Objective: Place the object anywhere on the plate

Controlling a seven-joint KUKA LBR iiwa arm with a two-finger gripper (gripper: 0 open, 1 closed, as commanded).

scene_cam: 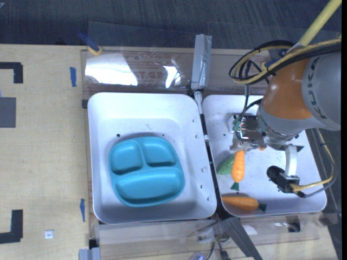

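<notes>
Carrot [237, 166] hangs upright beneath the hand [241, 145] (grip state unclear), plate [145, 169] well left.

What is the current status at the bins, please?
Gripper low in right bin, right above upright carrot; grip unconfirmed. Second carrot lying at bin's near edge. Blue plate in left bin, nothing on it. Bin walls between.

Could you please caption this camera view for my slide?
Grey arm's pincer over an orange toy carrot in the right white bin; blue divided plate left.
</notes>
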